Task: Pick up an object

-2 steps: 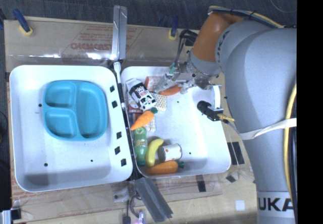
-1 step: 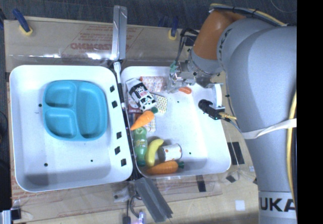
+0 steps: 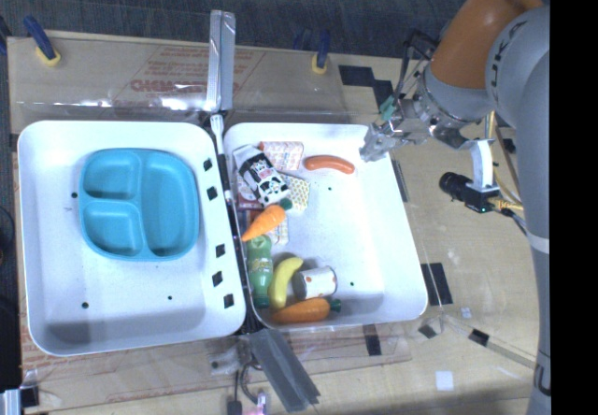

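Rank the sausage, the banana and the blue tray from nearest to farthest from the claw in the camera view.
Claw at the right bin's upper right rim.
1. Sausage, just left of it.
2. Banana, lower in that bin.
3. Blue tray, in the left bin.

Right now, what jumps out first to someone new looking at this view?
The bright blue three-compartment plastic tray lying in the left white bin. Next, the toy food heaped along the left side of the right white bin: an orange carrot, a yellow banana, a red sausage. The gripper hovers over that bin's upper right corner.
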Controlling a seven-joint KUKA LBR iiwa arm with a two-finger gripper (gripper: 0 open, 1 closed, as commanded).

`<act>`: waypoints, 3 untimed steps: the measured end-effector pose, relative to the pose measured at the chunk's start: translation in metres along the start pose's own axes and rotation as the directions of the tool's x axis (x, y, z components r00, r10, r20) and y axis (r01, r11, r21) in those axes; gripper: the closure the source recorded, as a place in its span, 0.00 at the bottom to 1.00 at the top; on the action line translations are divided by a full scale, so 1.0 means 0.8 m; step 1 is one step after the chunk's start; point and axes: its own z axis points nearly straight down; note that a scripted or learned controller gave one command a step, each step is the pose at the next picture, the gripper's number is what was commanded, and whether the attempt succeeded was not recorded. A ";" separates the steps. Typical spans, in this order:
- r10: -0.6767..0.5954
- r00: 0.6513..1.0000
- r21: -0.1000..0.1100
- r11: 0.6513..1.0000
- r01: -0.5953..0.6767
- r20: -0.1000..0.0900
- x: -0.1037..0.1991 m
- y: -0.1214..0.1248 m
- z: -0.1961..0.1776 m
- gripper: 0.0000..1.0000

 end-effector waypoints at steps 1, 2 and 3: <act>0.261 0.965 0.005 0.965 -0.261 -0.001 0.108 -0.071 -0.011 1.00; 0.378 0.926 0.001 0.926 -0.378 0.000 0.033 -0.122 -0.109 1.00; 0.422 0.907 0.006 0.907 -0.422 0.001 0.114 -0.172 0.014 1.00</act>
